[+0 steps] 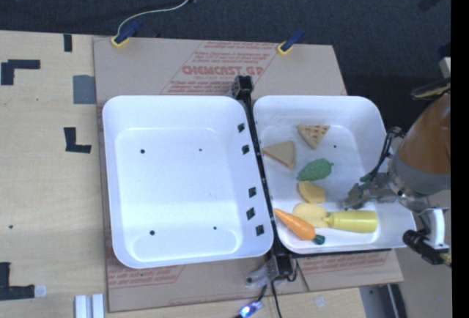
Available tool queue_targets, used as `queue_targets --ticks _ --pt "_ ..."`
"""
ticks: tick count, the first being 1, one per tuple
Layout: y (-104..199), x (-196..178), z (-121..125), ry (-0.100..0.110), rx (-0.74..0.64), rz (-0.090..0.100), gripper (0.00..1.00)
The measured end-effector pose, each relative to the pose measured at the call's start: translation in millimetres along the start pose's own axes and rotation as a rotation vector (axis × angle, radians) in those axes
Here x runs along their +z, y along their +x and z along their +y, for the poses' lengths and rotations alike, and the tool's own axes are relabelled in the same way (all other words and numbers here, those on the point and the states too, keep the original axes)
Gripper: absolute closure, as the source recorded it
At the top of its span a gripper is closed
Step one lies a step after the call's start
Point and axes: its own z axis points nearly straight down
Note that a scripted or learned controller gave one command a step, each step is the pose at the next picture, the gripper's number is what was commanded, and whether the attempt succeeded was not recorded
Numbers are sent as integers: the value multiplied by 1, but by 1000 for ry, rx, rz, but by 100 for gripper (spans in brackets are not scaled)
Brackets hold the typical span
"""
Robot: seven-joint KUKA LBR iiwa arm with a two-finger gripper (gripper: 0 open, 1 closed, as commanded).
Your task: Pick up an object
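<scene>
The right bin [366, 113] is holding a carrot [297, 224], a yellow bottle [353, 220], a green leaf [315, 169] and two wedges. The gripper [357, 194] is hanging just above the bottle, grasping nothing; whether it is parted I cannot tell.

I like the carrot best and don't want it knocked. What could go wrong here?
The end effector sits low beside the yellow plastic bottle, which touches other toys. It might nudge the bottle into the orange toy carrot instead of gripping. The crowded pieces by the white bin's rim leave little room.
</scene>
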Motion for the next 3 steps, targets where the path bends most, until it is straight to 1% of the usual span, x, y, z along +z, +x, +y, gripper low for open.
queue_targets --ticks 1,2,3 --pt "7 -157 2 -9 -2 -2 100" --pt "23 -293 42 -11 -5 -2 100" --pt "24 -397 73 -7 -3 -1 100"
